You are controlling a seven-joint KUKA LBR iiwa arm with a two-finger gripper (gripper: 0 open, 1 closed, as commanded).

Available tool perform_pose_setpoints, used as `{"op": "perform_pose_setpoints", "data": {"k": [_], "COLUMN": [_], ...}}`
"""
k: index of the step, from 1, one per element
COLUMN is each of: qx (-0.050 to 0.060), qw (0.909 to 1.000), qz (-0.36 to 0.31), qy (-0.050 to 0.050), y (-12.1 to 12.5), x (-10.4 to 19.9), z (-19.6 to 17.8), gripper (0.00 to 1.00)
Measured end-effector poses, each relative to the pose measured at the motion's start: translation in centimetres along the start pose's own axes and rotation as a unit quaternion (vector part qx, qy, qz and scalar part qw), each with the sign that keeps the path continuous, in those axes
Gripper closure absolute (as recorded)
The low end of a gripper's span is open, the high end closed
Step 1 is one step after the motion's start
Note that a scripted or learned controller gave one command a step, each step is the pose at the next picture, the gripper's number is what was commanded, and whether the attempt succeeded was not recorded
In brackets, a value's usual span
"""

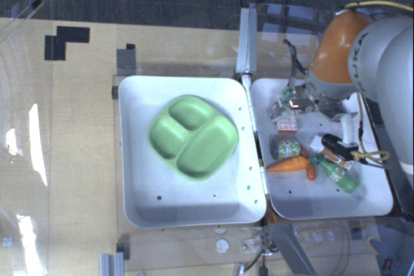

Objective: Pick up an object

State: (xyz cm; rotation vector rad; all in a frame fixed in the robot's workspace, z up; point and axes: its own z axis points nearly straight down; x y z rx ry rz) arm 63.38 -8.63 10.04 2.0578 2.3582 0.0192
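Gripper noted low over the far corner of the shallow white plastic bin, close to the bin's dividing wall. Whether it is spread or closed cannot be told, as the wrist hides the tip. Nothing is seen held.

Likely target is judged to be the crumpled red-and-white foil packet, lying just below the gripper on the camera's side and possibly touching it (view poor here). A small green cylindrical can lies beyond the packet, an orange plastic carrot beyond that, and a green plastic bottle well apart, toward the arm's side. A green moulded three-compartment plate lies across the wall from the gripper.

Risks recorded:
- Packet is flat and creased, so it may be pressed against the floor rather than pinched, or only a fold caught and then dropped on lifting.
- Packet may be pushed into the can if the descent is off-centre.
- The wall is near, so a sideways error could bring contact with it.
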Motion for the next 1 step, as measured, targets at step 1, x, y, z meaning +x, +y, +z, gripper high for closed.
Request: {"op": "perform_pose_setpoints", "data": {"k": [1], "qx": [0.004], "qw": [0.9940], "qz": [0.110], "qy": [-0.001], "y": [0.33], "x": [0.60], "z": [-12.25], "gripper": [1.00]}}
